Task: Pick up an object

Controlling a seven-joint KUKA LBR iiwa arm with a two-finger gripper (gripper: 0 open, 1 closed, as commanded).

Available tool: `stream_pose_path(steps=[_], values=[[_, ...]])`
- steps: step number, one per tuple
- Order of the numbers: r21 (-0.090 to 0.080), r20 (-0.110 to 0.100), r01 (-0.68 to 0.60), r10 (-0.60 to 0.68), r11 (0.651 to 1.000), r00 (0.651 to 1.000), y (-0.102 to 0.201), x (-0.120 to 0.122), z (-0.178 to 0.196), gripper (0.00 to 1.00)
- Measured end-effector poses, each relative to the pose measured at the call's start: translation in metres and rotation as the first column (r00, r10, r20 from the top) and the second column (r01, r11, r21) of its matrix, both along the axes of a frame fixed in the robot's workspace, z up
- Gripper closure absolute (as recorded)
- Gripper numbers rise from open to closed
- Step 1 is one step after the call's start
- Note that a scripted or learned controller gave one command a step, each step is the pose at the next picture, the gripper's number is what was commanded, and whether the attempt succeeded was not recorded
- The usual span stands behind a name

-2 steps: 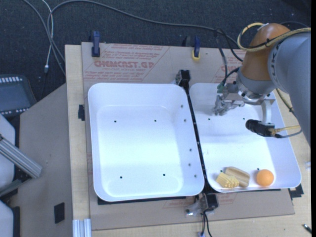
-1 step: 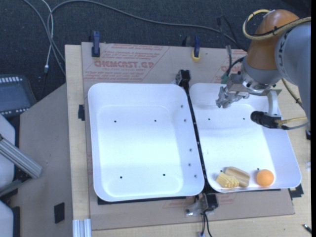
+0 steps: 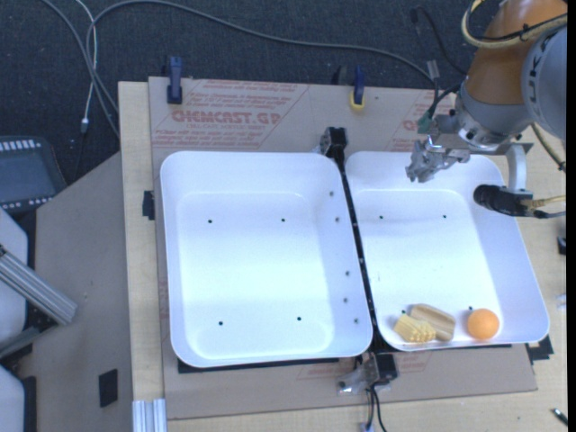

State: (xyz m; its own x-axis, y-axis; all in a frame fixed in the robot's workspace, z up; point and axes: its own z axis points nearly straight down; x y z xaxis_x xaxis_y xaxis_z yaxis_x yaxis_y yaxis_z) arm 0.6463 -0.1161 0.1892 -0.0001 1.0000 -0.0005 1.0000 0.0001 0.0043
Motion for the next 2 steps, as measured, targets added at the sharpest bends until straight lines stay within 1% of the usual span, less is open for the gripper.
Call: stream_pose_path(steps=[1, 2], values=[[0.0, 0.0, 0.0, 0.0, 1.0, 1.0, -0.003, 0.001, 0.043, 1.0], [0.001, -0.004, -0.003, 0.003, 1.0, 1.0, 0.046, -0.011, 0.038, 1.0]])
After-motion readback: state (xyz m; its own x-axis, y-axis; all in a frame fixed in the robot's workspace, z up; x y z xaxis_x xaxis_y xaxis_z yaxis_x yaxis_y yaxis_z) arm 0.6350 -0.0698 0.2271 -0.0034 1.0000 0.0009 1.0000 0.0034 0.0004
